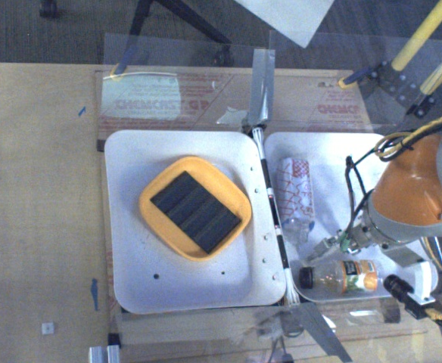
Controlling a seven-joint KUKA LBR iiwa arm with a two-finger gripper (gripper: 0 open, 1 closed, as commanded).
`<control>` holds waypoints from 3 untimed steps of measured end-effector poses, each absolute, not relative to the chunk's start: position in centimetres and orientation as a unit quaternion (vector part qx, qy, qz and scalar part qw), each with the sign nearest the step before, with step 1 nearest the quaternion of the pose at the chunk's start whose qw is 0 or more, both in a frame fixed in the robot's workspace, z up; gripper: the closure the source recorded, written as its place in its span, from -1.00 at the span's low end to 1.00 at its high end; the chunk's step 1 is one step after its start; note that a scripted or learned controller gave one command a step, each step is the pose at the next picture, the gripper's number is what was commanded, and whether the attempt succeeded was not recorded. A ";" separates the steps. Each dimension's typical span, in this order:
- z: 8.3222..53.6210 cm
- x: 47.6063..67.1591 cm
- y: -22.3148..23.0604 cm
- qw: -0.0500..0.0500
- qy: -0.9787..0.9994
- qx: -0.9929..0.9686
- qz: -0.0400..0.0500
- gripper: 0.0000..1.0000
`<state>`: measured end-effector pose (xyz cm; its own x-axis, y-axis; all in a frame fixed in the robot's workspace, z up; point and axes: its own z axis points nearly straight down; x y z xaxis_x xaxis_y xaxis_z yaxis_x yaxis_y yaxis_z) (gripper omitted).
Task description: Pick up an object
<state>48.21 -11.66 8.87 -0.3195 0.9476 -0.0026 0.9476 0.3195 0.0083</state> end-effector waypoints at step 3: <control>14.2 60.3 -20.8 0.001 0.686 0.728 0.000 -1.00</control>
<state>60.26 -20.82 14.21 0.0598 0.9982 -0.0020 0.9982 -0.0598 0.0016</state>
